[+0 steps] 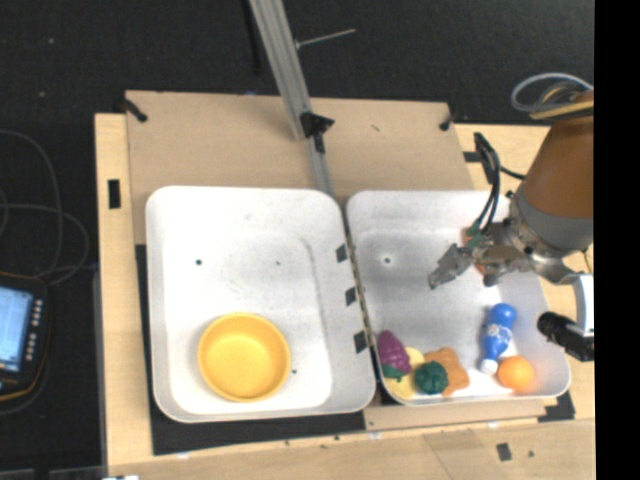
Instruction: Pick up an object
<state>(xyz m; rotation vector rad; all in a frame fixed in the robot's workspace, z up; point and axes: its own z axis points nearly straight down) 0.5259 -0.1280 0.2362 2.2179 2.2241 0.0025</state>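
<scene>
Two shallow white bins sit side by side on a pale wooden bench: the left bin [180, 218] and the right bin [400, 218], their inner rims touching along a line of dark clips. At the far left, a handheld screen unit [18, 333] is cut off by the frame edge, with a black cable looping above it. Inside the left bin, a round yellow bowl [243, 355] rests upright near the front wall, its interior plain. A slanted metal rail [285, 68] runs from the top of the view down toward the seam between the bins.

Along the front wall of the right bin lies a row of small objects. A purple grape-like piece [392, 353] is leftmost, just beside a dark green lump [431, 377] whose form is hard to make out. An orange wedge-shaped piece [455, 368] touches the green lump. Further right stands a blue-and-white bottle-like object [496, 335], tilted, with an orange ball [516, 373] just beside its lower end.

Above the bin's middle, the gripper [448, 268] hangs apart from all objects; its fingers are blurred, and whether they are spread or closed cannot be told. The arm [562, 183] is cut off on the right.
</scene>
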